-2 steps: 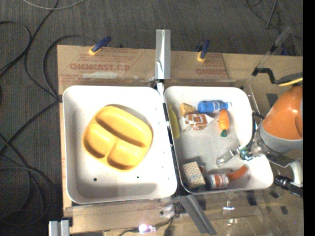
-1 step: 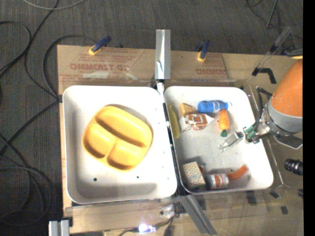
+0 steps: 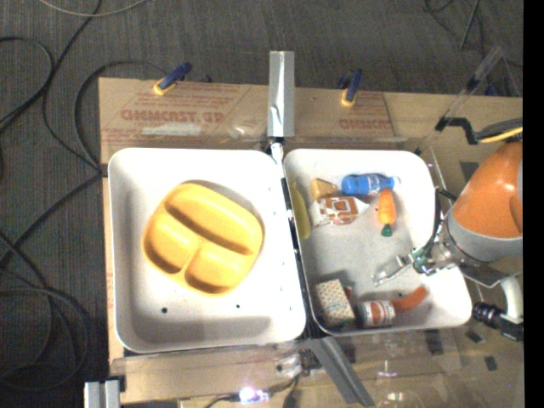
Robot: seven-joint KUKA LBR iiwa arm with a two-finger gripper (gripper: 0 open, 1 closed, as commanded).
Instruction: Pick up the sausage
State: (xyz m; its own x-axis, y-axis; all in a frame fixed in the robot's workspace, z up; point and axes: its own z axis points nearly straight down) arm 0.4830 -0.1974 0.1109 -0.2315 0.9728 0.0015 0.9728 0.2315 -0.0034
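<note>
The claw (image 3: 395, 270) hangs low in the right bin (image 3: 425, 172), toward the lower right of the frame, its thin metal fingers (image 3: 387, 273) pointing left from under the arm's orange band (image 3: 495, 195). They look slender and close together, but at this slant I cannot tell whether they are spread or pressed together, and nothing shows between them. The sausage (image 3: 413, 297) lies just below and right of the claw, near the bin's lower right corner: a short, curved, orange-red piece on the white floor, apart from the fingertips. Beside its left end lies a small jar (image 3: 375, 314) on its side, then a speckled sponge (image 3: 334, 301). Further up the bin sit a blue bottle (image 3: 367, 183), a carrot (image 3: 387, 210) and a small carton (image 3: 337, 210). The left bin (image 3: 127, 253) on the worktop (image 3: 187, 113) holds a yellow divided tray (image 3: 204, 237).
</note>
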